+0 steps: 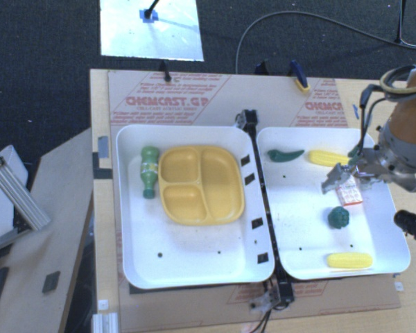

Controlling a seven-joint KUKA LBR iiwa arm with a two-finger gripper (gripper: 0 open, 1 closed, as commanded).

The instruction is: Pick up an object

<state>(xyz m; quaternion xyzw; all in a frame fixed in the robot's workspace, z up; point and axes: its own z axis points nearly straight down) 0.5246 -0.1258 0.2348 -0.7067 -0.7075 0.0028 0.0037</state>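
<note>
- Nearest in the right bin, by its near edge, lies one yellow corn cob, flat and lengthwise along that edge.
- A little farther in sits one dark green broccoli floret, small and knobbly, well apart from the cob.
- Just beyond the floret lies a small white card with red print; my gripper hangs right over it, near the bin's right side. I cannot tell how far my fingers are spread, nor whether they have hold of anything.
- Toward the far edge of the same bin lie a second corn cob and, to its left near the far left corner, one curved dark green pepper.
- That makes two corn cobs, one floret, one pepper and one card in the right bin.
- The left bin holds one yellow plate with three compartments, none with anything in it, lying toward the bin's far half.
- Just beside the plate's left rim lies one small green bottle, its cap pointing to the near edge.
- The two bins touch along their shared middle wall, resting on the bench.
</note>
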